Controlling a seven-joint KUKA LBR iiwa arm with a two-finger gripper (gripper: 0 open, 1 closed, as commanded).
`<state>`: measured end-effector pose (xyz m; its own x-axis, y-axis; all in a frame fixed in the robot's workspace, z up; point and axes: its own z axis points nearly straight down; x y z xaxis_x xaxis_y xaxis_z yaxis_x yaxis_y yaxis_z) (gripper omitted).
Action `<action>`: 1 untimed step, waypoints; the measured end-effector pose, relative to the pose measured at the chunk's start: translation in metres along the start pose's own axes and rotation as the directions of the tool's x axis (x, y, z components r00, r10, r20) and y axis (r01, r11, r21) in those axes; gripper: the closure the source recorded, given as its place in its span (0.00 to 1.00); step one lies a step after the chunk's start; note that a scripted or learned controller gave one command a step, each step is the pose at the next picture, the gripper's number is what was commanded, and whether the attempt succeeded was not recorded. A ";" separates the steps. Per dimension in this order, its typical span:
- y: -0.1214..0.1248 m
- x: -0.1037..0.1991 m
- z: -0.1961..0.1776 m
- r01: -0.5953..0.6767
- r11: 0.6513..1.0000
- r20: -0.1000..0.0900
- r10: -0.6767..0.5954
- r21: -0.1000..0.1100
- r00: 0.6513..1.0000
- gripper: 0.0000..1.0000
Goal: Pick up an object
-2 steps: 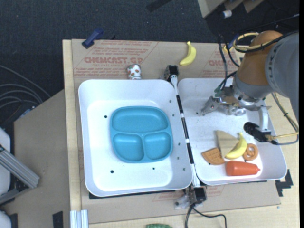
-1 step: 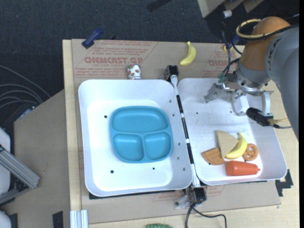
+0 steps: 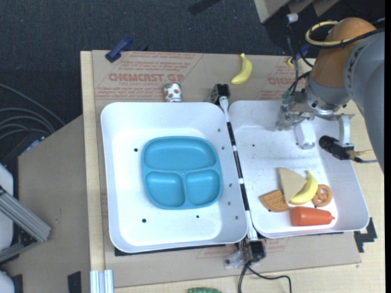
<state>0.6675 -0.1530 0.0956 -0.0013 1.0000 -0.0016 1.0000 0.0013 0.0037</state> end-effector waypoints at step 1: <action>0.000 0.000 0.000 0.000 1.000 0.000 0.000 0.000 1.000 0.00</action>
<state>0.6675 -0.1528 0.0954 -0.0013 1.0000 -0.0013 1.0000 0.0013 0.0033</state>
